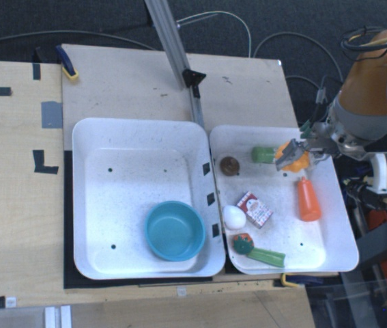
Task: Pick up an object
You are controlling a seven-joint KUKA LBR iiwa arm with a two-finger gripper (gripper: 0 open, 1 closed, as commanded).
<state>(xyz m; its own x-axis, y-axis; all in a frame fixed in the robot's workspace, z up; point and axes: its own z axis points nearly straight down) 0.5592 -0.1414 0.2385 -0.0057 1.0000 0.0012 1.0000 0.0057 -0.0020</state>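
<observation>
A: Where's my gripper [290,157]?

B: Upper right of the right bin [330,251], over a small yellow-orange object [299,160].

A: Still the reach stage. Whether it's gripping, I cannot tell. Next: lift and check.

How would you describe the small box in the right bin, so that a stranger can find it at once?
Look at the right bin, the one of the two white bins that holds several small things. Near its middle, slightly left, lies the small box, tilted, just right of a white egg. It is the only flat, angular thing there, red and white with a printed face, while its neighbours are rounded.
</observation>
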